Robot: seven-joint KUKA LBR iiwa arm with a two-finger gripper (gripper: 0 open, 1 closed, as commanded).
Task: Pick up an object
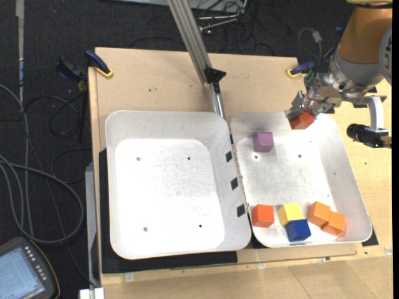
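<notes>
Right bin (349, 185): one block (263, 141) near its back-left, five blocks (298, 220) clustered along its front edge; left bin (124, 179) alongside.

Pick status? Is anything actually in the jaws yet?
Done: the gripper has closed on a red block, which shows between the jaws at the far right corner of the right bin. In hand: the block appears lifted off the floor, though height is hard to judge. Left: only confirming the hold. The purple block and the orange, yellow and blue blocks lie untouched.
</notes>
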